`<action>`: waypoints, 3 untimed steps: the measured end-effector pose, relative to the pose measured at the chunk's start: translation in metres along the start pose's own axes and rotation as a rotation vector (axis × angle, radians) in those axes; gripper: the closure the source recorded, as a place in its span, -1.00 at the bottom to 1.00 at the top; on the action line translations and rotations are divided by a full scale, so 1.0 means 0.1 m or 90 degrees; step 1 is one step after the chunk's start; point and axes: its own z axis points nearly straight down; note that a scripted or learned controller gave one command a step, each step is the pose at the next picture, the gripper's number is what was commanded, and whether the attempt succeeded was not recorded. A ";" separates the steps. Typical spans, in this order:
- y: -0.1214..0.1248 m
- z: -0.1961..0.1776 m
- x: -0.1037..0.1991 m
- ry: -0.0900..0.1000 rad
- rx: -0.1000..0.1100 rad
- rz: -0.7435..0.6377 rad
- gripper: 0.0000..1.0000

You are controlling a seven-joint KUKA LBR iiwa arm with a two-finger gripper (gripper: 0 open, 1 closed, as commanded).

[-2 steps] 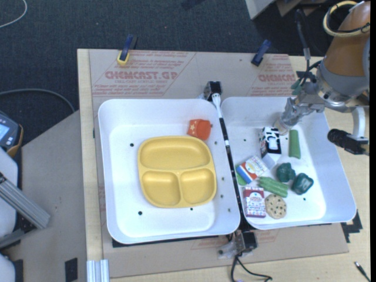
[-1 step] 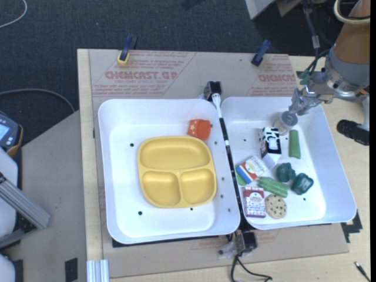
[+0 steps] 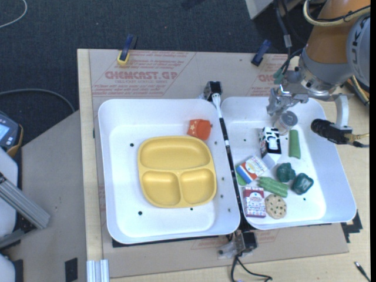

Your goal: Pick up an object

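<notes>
Over the right bin's (image 3: 343,184) far edge, w/ the arm (image 3: 338,31) coming in from the counter's (image 3: 147,69) far right corner, the gripper (image 3: 283,111) hangs above the bin's back part. Fingers: can't tell if spread or pressed together, too small and blurred; nothing visibly between them.

Right bin contents: black-and-white pkg (image 3: 271,141) just below the gripper, near the bin's middle; green stick (image 3: 294,144) beside it toward the right edge; small carton (image 3: 252,169) w/ red, white and blue print near the left wall; green pod (image 3: 272,186) below it; two dark green lumps (image 3: 285,171) and (image 3: 302,183) close together toward the right; red box (image 3: 254,202) and cookie (image 3: 275,206) side by side at the near edge.

Left bin (image 3: 111,157): yellow tray (image 3: 176,170) w/ three compartments at centre, orange item (image 3: 200,128) just beyond its far right corner, near the divider betw. bins.
</notes>
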 end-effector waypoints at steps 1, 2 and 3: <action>0.15 -0.06 0.46 -0.001 -0.004 0.000 1.00; 0.25 -0.16 1.00 -0.001 -0.004 -0.001 1.00; 0.25 -0.12 1.45 -0.001 -0.003 0.000 1.00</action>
